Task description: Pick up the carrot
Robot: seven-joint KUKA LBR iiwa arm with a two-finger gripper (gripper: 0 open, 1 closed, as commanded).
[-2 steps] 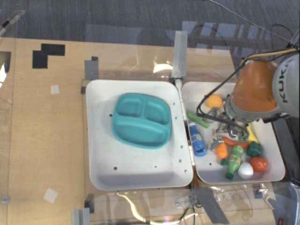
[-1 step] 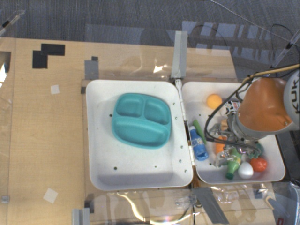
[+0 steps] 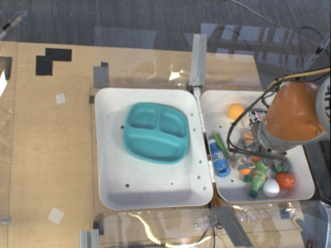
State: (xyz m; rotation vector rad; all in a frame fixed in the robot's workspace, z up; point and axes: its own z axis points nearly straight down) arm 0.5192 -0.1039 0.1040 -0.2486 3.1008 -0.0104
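Observation:
My gripper (image 3: 252,155) hangs low in the right bin (image 3: 305,190), mostly hidden under the arm's orange band (image 3: 292,112). Just below it a small orange piece (image 3: 246,172) peeks out beside a green bottle (image 3: 258,178); it looks like part of the carrot, and the rest of it is covered. Whether anything sits in the gripper is hidden by the wrist and cables.
The right bin also holds an orange ball (image 3: 236,110), a long green vegetable (image 3: 221,144), a blue bottle (image 3: 219,163), a white egg (image 3: 271,188) and a red tomato (image 3: 285,180). A teal divided plate (image 3: 155,132) lies in the left bin (image 3: 111,190).

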